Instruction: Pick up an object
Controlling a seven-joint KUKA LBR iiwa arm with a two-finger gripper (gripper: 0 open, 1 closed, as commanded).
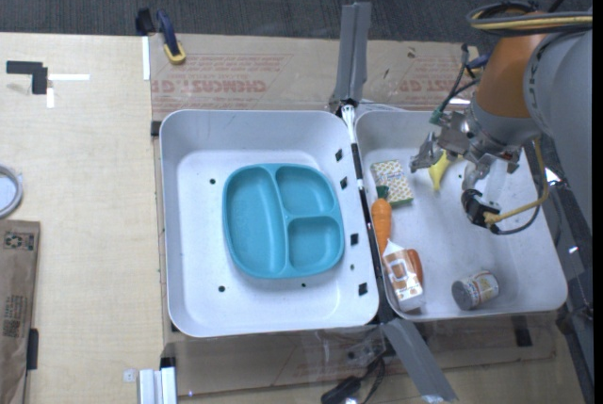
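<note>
The end effector [443, 159] hangs at the right bin's [528, 298] far edge, gripping a yellow banana [439, 169] between its fingers. Lifting straight up and slowly should clear the sponge [391, 182] and carrot [381, 221] nearby.

Grey arm [556, 82] from the right, orange-banded wrist bent downward.

Two shallow white plastic bins [179, 233] are sitting side by side, together holding one blue three-compartment plate [283, 220], one speckled sponge [391, 182], one orange carrot [381, 218], one orange-and-white carton [403, 277], one small metal can [474, 290] and one yellow banana-like piece [439, 167].
</note>
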